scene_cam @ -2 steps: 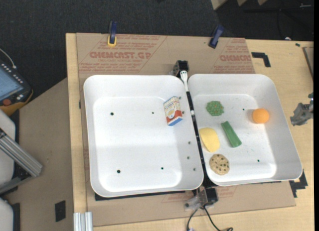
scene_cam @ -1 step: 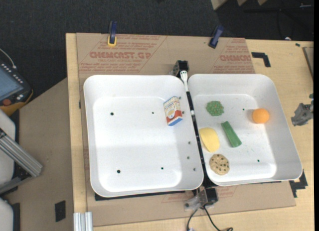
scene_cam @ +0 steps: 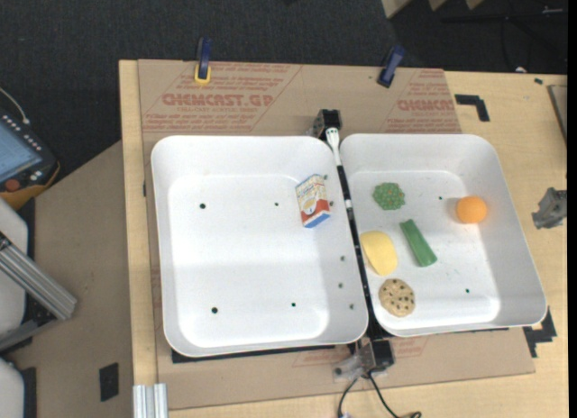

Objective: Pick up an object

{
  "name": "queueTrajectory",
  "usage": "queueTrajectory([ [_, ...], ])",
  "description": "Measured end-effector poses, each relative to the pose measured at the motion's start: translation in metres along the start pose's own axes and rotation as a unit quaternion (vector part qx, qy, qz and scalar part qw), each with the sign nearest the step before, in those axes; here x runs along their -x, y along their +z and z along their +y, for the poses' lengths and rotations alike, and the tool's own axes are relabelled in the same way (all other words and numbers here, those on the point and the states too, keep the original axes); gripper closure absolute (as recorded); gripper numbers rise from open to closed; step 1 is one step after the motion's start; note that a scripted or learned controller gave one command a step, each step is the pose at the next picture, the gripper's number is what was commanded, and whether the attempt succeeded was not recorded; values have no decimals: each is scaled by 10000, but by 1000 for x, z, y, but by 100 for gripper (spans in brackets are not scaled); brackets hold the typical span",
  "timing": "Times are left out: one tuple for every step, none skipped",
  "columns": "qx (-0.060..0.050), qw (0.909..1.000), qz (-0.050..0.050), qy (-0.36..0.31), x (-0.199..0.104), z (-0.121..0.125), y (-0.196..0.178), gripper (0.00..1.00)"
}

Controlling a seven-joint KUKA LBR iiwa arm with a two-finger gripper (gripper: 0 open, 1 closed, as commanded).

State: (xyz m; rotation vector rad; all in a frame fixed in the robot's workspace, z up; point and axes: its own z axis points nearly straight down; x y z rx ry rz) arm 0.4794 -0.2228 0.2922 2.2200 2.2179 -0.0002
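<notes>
- The brown cardboard sheet with red printed lettering (scene_cam: 270, 92) is covering the bench and is carrying both bins.
- The left shallow white plastic bin (scene_cam: 180, 254) is lying beside its twin, the two rims touching along the centre.
- The right shallow white plastic bin (scene_cam: 505, 254) is holding five of the six loose objects.
- The small white carton with red and blue print (scene_cam: 314, 201) is lying alone in the left bin, near its upper right corner.
- The pale yellow oval lump (scene_cam: 380, 251) is resting at the right bin's left wall.
- The green flat stick (scene_cam: 418, 242) is lying tilted, just beside the yellow lump.
- The round tan biscuit with dark chips (scene_cam: 397, 296) is lying below the yellow lump, near the front wall.
- The orange ball (scene_cam: 471, 210) is sitting well apart, towards the right wall.
- The dark green knobbly ball (scene_cam: 389, 195) is sitting above the yellow lump.
- The grey gripper (scene_cam: 549, 208) is showing partly at the right edge, outside the right bin, touching no object; whether the claw is wide or narrow cannot be told.
</notes>
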Motion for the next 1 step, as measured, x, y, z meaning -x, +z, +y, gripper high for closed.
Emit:
queueTrajectory([
  [13, 10000, -2, -15, -13, 1, -24, 100],
])
